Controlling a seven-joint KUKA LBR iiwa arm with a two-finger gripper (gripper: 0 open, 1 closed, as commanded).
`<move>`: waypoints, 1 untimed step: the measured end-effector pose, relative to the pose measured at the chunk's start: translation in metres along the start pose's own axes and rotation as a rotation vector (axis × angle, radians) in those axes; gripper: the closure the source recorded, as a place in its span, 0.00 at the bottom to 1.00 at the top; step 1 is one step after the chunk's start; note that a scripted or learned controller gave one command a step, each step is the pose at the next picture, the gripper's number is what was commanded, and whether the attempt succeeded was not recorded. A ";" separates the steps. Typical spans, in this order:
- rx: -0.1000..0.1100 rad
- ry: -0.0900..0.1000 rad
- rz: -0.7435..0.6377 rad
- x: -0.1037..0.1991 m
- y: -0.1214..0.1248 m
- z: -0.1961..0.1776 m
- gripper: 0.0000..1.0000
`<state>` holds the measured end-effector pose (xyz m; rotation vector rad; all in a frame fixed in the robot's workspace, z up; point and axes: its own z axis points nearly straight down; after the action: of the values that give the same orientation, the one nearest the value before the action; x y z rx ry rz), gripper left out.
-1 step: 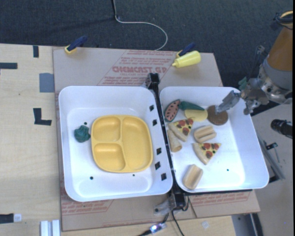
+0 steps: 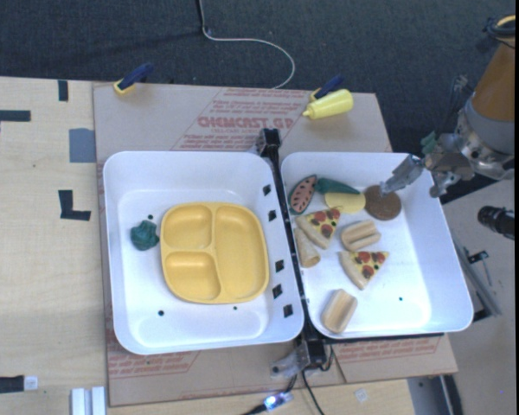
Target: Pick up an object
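One fixed camera looks down at a slant from above the bench [image 2: 35,232]. It frames both white bins [image 2: 121,258] whole, seemingly from moderate height.

Toy food [image 2: 339,232] crowding right bin's [image 2: 432,266] left half, right half bare

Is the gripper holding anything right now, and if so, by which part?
It cannot be told. The gripper is low over the right bin, right beside the brown round piece, but nothing visibly sits between its fingers.
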<state>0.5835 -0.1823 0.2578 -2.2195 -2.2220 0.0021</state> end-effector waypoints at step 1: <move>0.004 0.000 0.000 0.001 0.002 0.044 0.00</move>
<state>0.5854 -0.1817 0.2139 -2.2170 -2.2203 0.0061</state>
